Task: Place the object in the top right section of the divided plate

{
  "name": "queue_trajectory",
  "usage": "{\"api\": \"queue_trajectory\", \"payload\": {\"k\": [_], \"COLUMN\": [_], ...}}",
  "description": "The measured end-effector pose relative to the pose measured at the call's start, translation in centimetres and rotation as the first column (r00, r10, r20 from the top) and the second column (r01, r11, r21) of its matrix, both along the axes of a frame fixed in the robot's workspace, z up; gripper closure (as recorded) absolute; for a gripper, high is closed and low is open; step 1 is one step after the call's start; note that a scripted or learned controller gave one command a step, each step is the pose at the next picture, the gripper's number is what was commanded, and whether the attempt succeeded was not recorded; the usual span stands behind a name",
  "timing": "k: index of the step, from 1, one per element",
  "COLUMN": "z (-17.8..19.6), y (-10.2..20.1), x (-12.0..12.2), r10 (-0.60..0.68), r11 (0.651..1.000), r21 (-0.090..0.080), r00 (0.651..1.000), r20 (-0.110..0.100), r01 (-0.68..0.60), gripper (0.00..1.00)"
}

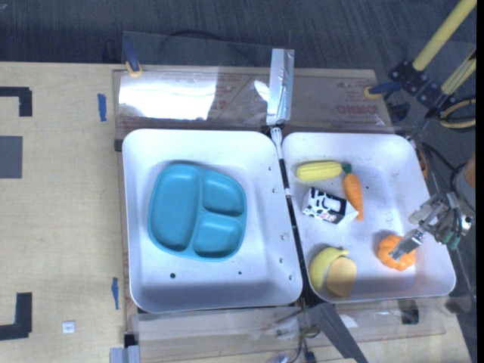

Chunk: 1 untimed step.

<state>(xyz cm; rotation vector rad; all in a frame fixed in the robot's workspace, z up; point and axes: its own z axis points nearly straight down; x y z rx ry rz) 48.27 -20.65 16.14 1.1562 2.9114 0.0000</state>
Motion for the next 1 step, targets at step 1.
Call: {"api": "queue_trajectory", "payload": {"k": [1], "z": [3.26], "y": [-1.77], "x": [0.1], "r10": [0.263], "r11": [0.965], "r21": [-0.002], "r00": [0.965], "r20": [-0.002], "r01": [-0.263], "gripper": [0.0]}}
